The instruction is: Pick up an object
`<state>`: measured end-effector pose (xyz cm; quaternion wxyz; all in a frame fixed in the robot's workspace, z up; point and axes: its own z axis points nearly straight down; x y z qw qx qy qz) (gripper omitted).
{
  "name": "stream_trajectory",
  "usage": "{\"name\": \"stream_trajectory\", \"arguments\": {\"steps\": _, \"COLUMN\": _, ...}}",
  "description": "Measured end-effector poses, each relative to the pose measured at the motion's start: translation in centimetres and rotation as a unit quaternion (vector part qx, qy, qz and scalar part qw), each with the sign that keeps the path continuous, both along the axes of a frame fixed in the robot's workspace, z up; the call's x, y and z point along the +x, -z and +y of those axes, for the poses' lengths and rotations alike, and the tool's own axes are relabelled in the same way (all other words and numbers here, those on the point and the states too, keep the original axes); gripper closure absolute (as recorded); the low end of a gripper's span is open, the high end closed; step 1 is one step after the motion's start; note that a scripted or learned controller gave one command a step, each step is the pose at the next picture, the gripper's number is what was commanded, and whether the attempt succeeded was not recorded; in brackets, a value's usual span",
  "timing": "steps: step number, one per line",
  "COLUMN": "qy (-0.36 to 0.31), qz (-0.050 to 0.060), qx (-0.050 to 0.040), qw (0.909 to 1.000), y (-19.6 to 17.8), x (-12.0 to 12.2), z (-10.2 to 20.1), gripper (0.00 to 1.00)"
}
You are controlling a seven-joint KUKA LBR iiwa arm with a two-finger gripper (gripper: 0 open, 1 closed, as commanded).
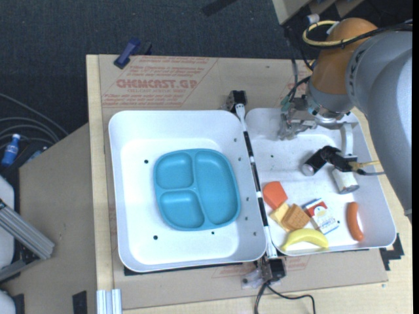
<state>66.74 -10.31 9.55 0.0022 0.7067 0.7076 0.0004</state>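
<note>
1. The gripper (291, 128) hangs low at the far end of the right bin (278, 154), over bare white floor, with nothing seen in it. I cannot tell whether it is apart or together.
2. Nearest it, toward the bin's near end, lies the orange block (275, 192). It looks light, stiff and flat-sided, so taking it across two opposite faces should be a fair hold.
3. Beyond the block, close together, are a tan wafer (295, 216), a small box (321, 216) and a banana (306, 240). The banana is curved and probably smooth, so best taken across its middle.
4. Well off to the side lies a sausage (355, 221), rounded and likely to roll.
5. The bin floor is smooth and things may slide on it. Across the shared rim, the left bin (131, 149) holds a blue plate (196, 188).
</note>
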Motion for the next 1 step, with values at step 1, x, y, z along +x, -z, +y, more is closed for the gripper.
{"name": "stream_trajectory", "arguments": {"steps": 1, "qy": 0.0, "qz": 0.0, "qx": -0.0001, "qw": 1.0, "y": 0.02, "x": -0.01, "z": 0.01, "gripper": 0.0}}
